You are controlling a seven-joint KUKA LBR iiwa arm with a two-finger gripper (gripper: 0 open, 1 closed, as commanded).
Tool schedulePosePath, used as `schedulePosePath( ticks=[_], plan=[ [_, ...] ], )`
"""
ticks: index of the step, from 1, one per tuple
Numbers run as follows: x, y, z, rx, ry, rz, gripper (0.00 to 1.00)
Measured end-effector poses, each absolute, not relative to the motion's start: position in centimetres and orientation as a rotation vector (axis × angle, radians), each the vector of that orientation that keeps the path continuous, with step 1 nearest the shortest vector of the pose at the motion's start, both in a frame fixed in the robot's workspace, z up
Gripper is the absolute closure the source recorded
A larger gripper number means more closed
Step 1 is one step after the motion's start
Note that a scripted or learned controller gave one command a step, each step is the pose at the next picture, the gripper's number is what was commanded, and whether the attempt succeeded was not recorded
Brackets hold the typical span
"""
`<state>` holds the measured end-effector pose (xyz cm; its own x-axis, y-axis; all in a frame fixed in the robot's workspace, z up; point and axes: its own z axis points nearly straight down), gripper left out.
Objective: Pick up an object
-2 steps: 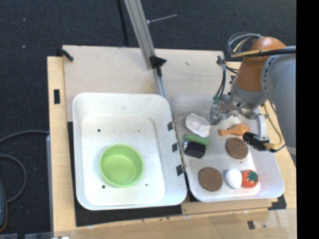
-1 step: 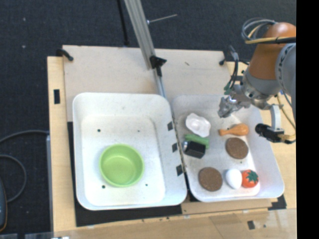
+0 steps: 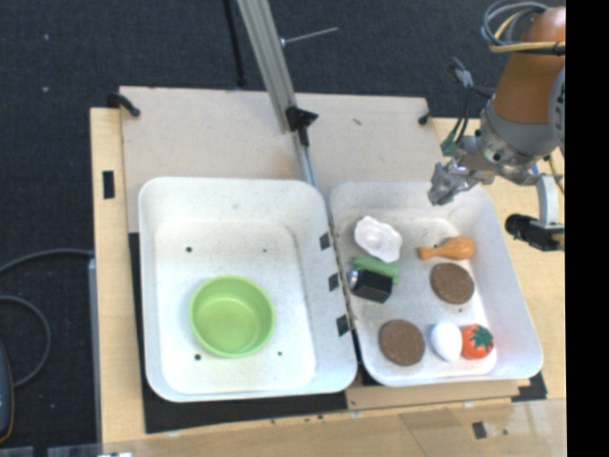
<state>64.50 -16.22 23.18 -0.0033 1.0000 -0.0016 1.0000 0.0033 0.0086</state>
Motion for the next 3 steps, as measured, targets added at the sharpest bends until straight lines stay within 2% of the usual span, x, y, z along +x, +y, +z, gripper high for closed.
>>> schedulePosePath(
  ticks=[1, 2, 3],
  plan=[
    [64.6, -16.3, 27.1, 2.213, 2.222, 0.006, 1.0],
    [63.8, -11.8, 27.6, 2.214, 2.228, 0.002, 1.0],
    [63.9, -6.7, 26.3, 2.215, 2.229, 0.0, 1.0]
  ],
)
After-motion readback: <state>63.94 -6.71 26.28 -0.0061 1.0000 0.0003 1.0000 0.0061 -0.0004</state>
